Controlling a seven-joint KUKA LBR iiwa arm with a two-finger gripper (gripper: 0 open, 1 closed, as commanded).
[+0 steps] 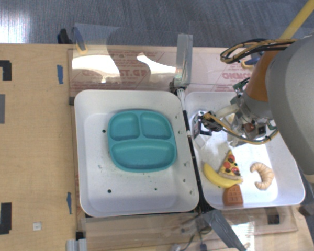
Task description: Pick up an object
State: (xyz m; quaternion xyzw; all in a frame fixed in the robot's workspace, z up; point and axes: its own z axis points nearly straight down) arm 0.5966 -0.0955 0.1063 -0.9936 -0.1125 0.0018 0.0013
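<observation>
The right bin (289, 188) holds a yellow banana (214, 176), a pizza slice (231, 164) leaning on it, a tan croissant (263, 174) and a brown bread-like piece (233, 195), all near its front. My gripper (248, 130) hangs over the back half of this bin, behind the pizza slice and apart from every toy. The wrist hides its tips. I see nothing held.
A teal divided plate (142, 140) lies in the middle of the left bin (88, 184). A raised wall (187, 140) separates the two bins. The grey arm covers the right bin's back right corner. A clear panel stands behind the bins.
</observation>
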